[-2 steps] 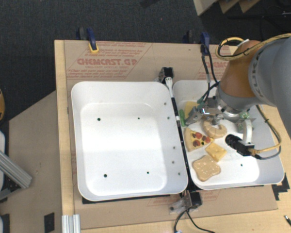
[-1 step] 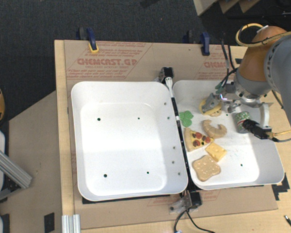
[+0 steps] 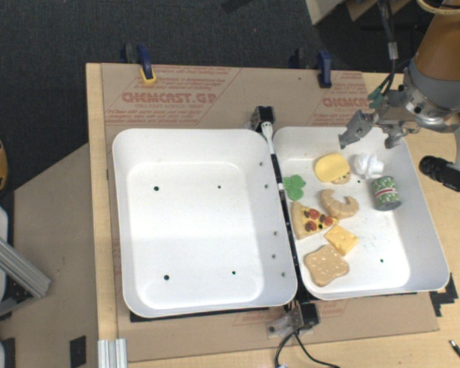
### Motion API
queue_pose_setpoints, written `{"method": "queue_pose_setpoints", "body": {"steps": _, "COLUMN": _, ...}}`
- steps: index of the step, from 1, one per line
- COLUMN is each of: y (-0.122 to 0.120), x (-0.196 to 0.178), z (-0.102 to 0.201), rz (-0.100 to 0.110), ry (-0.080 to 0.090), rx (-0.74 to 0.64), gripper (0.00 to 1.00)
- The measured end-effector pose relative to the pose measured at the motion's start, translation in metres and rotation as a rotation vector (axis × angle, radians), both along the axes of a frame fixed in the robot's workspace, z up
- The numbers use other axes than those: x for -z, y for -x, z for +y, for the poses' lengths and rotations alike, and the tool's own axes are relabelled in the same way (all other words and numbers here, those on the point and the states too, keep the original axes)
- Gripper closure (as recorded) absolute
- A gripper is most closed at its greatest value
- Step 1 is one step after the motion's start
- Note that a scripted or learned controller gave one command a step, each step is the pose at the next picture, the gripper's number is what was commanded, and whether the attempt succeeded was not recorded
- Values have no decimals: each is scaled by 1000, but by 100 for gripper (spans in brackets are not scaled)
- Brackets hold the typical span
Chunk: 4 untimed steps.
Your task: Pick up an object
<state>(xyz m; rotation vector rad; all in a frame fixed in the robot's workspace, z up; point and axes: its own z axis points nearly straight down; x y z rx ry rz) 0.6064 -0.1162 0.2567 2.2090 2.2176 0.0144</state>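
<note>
Now | gripper [image 3: 373, 131] above right bin [image 3: 422, 228], jaws spread, holding nothing | white lump [image 3: 366, 164] beneath: likely soft, light; pinch across its middle

One fixed camera looks down at a slant from above on both white bins [image 3: 207, 140], moderately far.

The left bin [image 3: 192, 221] offers open floor from wall to wall. In the right bin [image 3: 399, 271], toy foods crowd the middle and the edge by the divider: yellow chip [image 3: 332, 167], croissant [image 3: 340, 203], pizza slice [image 3: 312, 220], cheese wedge [image 3: 341, 240], toast [image 3: 326, 265]. Its near right corner is open.
</note>
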Motion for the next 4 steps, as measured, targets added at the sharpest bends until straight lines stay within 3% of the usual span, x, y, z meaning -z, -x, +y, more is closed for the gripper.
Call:
{"method": "queue_pose_setpoints", "body": {"steps": 1, "y": -46, "x": -183, "z": -19, "rz": -9, "ry": 5, "rx": 1, "gripper": 0}}
{"method": "queue_pose_setpoints", "body": {"steps": 2, "y": -61, "x": -287, "z": 66, "rz": -3, "ry": -2, "rx": -6, "gripper": 0}}
{"method": "queue_pose_setpoints", "body": {"steps": 3, "y": -59, "x": -279, "z": 132, "rz": 15, "ry": -3, "rx": -4, "gripper": 0}}
{"method": "queue_pose_setpoints", "body": {"steps": 4, "y": -59, "x": -271, "z": 248, "rz": 13, "ry": -5, "rx": -9, "gripper": 0}}
